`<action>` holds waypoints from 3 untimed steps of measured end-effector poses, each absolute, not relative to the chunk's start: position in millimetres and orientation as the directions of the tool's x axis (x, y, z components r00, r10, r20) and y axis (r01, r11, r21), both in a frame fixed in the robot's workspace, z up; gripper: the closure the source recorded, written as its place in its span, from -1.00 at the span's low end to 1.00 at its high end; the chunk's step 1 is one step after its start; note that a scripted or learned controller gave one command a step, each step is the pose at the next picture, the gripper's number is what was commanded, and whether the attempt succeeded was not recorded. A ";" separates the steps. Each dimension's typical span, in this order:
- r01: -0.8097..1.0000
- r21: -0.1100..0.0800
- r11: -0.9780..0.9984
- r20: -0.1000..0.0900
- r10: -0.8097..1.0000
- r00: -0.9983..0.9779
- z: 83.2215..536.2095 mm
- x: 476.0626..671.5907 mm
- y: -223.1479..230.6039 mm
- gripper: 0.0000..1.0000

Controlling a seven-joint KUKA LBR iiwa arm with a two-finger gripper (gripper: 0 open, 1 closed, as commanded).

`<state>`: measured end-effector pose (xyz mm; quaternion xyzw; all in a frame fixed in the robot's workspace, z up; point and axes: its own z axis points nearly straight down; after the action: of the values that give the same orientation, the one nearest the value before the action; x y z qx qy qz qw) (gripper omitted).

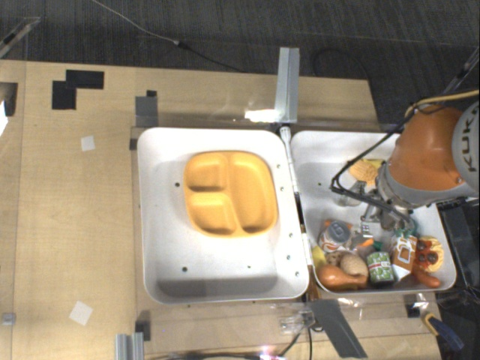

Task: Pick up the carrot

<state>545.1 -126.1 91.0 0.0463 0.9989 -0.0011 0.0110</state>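
**Gripper low over a crowded bin, carrot just beneath it**

Along the near wall of the right-hand shallow white plastic bin (315, 156) lies a heap of small toy foods: a brown pear-shaped piece (339, 277), a pale tan lumpy potato-like piece (351, 262), a small green packet (379, 268), an orange-and-white carton (405, 251) and some red items at the bin's near right corner (427, 265). I take that bin as the landmark for everything else.

The small orange carrot (365, 244) appears to be the sliver of orange showing in the middle of the heap, toward the near half of the bin (it is small and partly covered, so this is a judgement). Its long axis cannot be made out with any confidence.

The grey arm with the orange band (424, 156) comes in over the bin's right side, and the two-finger gripper (381, 217) hangs above the heap, just on the far side of the carrot. Whether it is parted or closed cannot be told from here; nothing is visibly held.

So the carrot lies just nearward of the gripper and below it. The coming move probably turns on a short shift nearward and a drop between close neighbours, which could easily be caught instead.

On the desk (75, 223), the left-hand white bin (154, 201) carries a yellow divided plastic tray (229, 193).
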 end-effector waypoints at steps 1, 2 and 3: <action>0.121 0.000 0.993 -0.018 0.120 -0.993 90.2 549.3 -97.3 -1.00; 0.114 0.000 0.994 -0.027 0.114 -0.993 103.3 552.7 -95.9 1.00; 0.052 -0.002 0.999 -0.020 0.052 -0.998 224.4 541.5 -103.7 1.00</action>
<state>541.5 -103.7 224.4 0.0260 0.9996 -0.0012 0.0099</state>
